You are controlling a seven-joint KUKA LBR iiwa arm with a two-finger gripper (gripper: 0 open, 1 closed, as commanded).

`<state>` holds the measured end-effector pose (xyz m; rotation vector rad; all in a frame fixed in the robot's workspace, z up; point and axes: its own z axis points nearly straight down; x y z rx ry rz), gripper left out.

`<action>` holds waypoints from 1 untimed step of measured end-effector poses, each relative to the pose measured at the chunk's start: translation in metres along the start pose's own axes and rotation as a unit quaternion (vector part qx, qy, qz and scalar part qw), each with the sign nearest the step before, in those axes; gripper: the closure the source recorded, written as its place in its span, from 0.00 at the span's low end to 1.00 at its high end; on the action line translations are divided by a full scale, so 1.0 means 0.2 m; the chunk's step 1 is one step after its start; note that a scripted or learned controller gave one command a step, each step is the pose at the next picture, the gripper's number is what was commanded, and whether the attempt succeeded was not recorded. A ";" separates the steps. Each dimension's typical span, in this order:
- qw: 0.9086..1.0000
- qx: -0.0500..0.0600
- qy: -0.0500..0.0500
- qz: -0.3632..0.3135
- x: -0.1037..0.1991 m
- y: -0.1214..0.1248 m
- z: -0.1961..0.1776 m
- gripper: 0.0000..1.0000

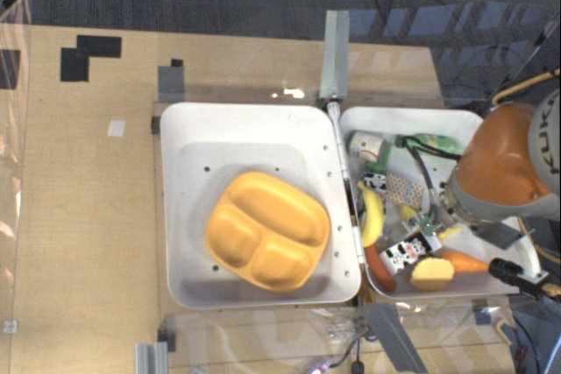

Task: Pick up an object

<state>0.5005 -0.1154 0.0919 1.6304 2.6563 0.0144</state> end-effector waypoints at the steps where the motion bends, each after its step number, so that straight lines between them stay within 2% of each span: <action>1: 0.985 -0.001 -0.001 -0.173 0.09 0.04 0.00 0.00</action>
